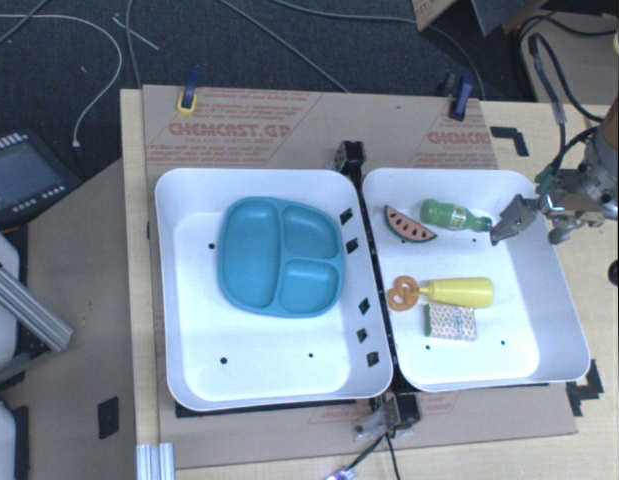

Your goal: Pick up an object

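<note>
1. The gripper (534, 220) hangs at the right rim of the right bin (549, 343), toward that bin's far right corner. Its two fingers stand spread apart with nothing between them.
2. The candidates all lie in the right bin. A green bottle (454, 215) lies on its side near the far edge, its cap end pointing at the gripper. A watermelon slice (402, 224) sits just beside it, toward the bin's left wall.
3. Nearer the middle of that bin, a yellow bottle-shaped toy (456, 291) lies flat with an orange ring (403, 293) touching or nearly touching its left end. A small patterned packet (451, 322) lies just beside it on the near side.
4. The left bin (189, 358) carries a blue divided plate (280, 257), which looks too broad and flat for an easy grasp.
5. The green bottle looks like the best target, being closest to the gripper.
6. To do it well, centre the fingers over the bottle's body, turn them to straddle its narrow width, and descend fully before closing.
7. Keep clear of the watermelon slice and the bin's far wall; a round bottle may roll if one finger touches first.
</note>
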You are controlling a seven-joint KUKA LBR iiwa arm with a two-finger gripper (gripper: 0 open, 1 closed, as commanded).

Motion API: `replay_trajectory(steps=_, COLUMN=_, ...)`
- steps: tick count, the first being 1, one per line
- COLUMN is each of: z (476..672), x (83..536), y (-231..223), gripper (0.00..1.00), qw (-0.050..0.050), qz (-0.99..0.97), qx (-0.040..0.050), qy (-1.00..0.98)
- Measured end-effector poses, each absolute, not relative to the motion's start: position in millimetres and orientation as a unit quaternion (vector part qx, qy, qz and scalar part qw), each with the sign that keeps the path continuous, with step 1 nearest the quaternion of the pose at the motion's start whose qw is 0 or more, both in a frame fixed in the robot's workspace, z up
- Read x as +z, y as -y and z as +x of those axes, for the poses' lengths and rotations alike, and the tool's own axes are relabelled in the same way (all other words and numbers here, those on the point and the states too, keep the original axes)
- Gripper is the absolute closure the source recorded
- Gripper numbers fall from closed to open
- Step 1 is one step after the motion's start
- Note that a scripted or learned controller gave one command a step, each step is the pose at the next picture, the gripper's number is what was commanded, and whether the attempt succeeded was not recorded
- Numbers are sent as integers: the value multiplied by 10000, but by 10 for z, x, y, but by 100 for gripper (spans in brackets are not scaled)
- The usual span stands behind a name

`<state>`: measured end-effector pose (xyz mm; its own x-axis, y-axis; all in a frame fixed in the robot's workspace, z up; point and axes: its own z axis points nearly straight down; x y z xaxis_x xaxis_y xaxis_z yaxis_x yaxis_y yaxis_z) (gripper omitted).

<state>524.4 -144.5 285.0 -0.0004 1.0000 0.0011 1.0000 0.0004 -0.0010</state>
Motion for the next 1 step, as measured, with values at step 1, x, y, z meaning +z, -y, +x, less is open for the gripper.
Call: replay_trajectory(steps=1, z=5217, x=2275, y=1347, gripper=0, qw=36, qz=-7070, qx=14, qy=7072)
